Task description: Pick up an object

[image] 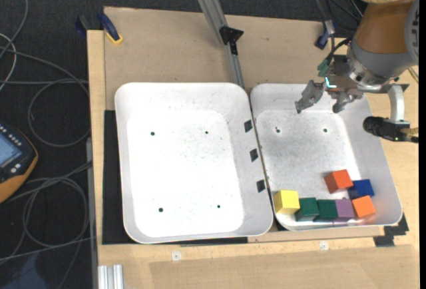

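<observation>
Overhead, arm (pixel 386 21) reaches from right — gripper (pixel 324 104) spread wide, nothing held, above right bin's (pixel 266 148) far end.

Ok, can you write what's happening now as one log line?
gripper: open, holding nothing, over right bin's far end | blocks: near end of right bin

The arm (pixel 389 21) is cut off by the right edge above the right bin (pixel 299 148); left of the left bin (pixel 133 148), a handheld device (pixel 12 158) is cropped
</observation>
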{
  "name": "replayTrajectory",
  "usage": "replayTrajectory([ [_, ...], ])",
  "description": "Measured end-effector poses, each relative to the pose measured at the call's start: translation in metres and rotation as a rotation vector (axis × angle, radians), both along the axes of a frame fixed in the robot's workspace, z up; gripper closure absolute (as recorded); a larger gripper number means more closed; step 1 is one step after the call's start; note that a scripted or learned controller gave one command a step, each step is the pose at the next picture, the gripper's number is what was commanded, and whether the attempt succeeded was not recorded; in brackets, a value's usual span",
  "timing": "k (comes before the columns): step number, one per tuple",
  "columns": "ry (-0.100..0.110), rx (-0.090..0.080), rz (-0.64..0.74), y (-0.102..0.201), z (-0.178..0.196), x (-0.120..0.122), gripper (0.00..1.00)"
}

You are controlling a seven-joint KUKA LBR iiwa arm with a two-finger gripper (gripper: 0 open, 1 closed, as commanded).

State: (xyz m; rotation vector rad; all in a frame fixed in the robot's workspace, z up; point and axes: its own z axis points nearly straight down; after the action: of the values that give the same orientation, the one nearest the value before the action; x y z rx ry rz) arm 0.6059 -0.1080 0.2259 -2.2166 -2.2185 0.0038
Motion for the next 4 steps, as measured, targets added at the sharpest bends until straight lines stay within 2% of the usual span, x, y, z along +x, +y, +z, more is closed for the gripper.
replayTrajectory([
  [1, -0.004, -0.001, 0.000, 0.000, 0.002, 0.001, 0.00],
  [4, 0.002, -0.001, -0.001, 0.006, -0.129, 0.000, 0.00],
])
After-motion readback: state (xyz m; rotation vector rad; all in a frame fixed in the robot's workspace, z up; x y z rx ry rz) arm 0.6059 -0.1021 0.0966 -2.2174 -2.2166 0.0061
